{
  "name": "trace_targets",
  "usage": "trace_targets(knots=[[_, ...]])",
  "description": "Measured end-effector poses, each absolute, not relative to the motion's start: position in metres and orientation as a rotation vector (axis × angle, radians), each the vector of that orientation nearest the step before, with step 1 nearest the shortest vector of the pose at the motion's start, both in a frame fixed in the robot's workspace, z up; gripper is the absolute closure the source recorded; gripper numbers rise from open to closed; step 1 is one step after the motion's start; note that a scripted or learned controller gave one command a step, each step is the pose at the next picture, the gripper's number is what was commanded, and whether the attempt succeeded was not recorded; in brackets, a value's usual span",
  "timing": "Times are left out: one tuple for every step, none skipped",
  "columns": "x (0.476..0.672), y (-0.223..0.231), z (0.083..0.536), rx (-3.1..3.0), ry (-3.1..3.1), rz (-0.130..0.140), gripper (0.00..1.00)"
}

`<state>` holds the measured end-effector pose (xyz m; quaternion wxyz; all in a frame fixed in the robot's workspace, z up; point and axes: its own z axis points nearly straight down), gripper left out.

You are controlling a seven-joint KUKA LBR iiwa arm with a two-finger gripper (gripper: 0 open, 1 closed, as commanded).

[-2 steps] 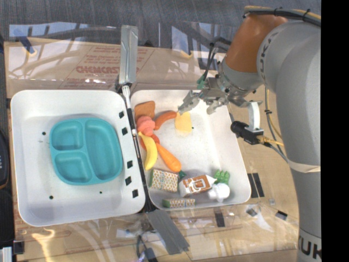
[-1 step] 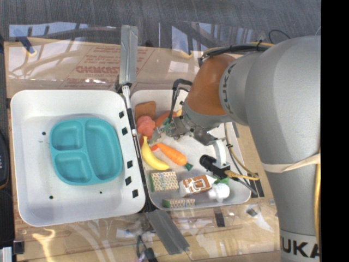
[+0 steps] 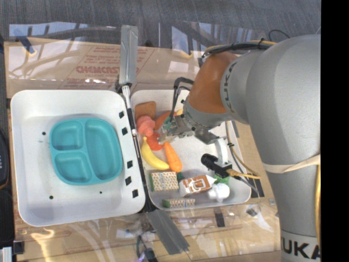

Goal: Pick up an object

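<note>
I am lowering the gripper [image 3: 166, 131] over the toy food in the right bin [image 3: 240, 192], cannot tell finger opening, aiming squarely at the carrot [image 3: 173, 156] beside the banana [image 3: 152, 157].

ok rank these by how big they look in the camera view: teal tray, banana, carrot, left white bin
1. left white bin
2. teal tray
3. banana and carrot: too alike to rank; the banana looks slightly longer, but both are partly hidden by neighbouring items.
</note>
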<state>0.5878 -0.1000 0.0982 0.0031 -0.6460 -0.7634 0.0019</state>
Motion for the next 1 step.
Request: trace_targets(knots=[[0.5828, -0.0492, 0.2138, -1.631, -2.682, 0.003, 1.00]])
